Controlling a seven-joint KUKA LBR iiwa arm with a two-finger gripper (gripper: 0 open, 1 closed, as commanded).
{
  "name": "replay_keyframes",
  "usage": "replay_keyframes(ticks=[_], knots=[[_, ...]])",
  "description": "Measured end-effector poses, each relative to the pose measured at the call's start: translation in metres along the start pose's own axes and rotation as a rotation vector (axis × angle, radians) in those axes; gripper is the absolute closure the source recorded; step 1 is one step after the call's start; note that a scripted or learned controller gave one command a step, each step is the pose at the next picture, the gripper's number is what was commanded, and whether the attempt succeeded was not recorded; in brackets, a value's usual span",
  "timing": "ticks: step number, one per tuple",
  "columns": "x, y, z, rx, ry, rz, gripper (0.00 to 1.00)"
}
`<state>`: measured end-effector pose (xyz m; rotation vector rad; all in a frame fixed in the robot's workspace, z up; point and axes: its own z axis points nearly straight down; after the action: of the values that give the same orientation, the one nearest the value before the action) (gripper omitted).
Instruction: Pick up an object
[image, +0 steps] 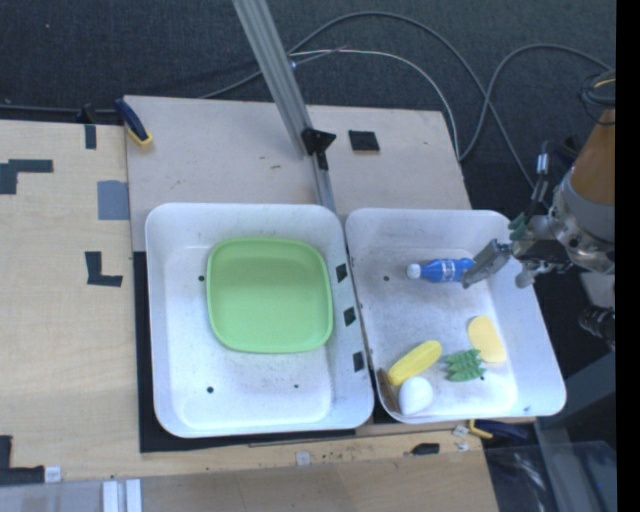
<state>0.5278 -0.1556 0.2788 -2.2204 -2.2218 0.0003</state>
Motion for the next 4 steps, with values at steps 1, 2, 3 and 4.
replay_keyframes(ticks=[1, 2, 3, 4], knots=[[-0.007, 0.006, 0.05, 0.004, 0.0, 0.0, 0.0], [-0.011, 0.013, 0.105, 0.005, 0.001, 0.0, 0.0], [-0.012, 0.008, 0.167, 0.006, 0.001, 0.0, 0.0], [-0.012, 0.009, 0.154, 0.001, 0.0, 0.0, 1.0]])
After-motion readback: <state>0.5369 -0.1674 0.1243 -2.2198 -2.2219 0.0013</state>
